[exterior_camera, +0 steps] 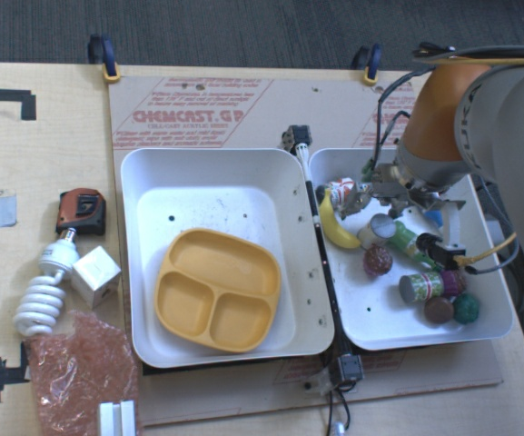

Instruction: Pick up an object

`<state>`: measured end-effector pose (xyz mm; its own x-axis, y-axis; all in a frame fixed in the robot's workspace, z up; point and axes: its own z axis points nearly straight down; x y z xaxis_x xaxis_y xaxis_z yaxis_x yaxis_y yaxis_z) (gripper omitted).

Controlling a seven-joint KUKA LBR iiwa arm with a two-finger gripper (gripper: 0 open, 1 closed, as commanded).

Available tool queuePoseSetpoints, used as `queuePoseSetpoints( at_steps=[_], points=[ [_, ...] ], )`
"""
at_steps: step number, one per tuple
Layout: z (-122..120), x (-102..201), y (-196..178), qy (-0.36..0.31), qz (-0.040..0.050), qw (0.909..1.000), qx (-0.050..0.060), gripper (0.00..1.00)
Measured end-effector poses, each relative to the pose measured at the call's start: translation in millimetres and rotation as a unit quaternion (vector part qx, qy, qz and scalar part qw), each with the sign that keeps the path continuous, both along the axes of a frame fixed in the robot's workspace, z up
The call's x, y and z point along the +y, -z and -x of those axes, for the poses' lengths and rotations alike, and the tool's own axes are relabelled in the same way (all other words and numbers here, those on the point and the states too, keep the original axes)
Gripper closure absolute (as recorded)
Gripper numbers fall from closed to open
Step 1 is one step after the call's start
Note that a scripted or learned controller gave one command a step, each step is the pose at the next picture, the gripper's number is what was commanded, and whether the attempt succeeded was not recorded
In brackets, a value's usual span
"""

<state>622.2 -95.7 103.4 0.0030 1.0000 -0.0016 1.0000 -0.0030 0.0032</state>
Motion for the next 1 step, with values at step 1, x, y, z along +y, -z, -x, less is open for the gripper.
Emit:
queuePoseSetpoints(
  at_steps=[1],
  points=[
    [-0.7, -0.6, -10.2, 0.001, 0.0004, 1.0000, -0.001, 1.00]
  ],
)
